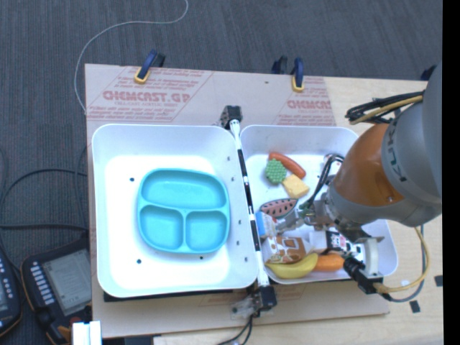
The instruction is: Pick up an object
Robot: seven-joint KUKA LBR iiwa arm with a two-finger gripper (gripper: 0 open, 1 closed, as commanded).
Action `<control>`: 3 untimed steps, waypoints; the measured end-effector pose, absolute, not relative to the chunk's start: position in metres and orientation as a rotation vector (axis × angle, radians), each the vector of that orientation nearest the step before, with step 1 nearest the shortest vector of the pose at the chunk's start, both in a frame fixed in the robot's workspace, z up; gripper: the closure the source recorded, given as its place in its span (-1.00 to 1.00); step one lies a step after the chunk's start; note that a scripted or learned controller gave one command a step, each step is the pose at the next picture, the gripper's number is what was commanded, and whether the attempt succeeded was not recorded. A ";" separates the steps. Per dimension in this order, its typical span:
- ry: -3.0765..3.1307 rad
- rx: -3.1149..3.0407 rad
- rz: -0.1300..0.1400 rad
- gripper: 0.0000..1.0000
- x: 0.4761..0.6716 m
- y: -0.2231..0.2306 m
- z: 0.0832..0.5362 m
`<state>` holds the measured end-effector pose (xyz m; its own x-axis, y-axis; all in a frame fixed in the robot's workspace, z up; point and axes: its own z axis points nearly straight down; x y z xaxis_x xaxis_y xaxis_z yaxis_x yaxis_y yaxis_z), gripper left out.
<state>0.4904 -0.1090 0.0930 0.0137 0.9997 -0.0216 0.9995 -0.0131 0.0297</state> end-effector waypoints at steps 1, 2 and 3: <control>2.215 2.214 0.006 -1.00 0.563 -0.097 0.088; 2.214 2.212 0.006 1.00 0.563 -0.098 0.099; 2.222 2.219 0.000 1.00 0.539 -0.054 0.185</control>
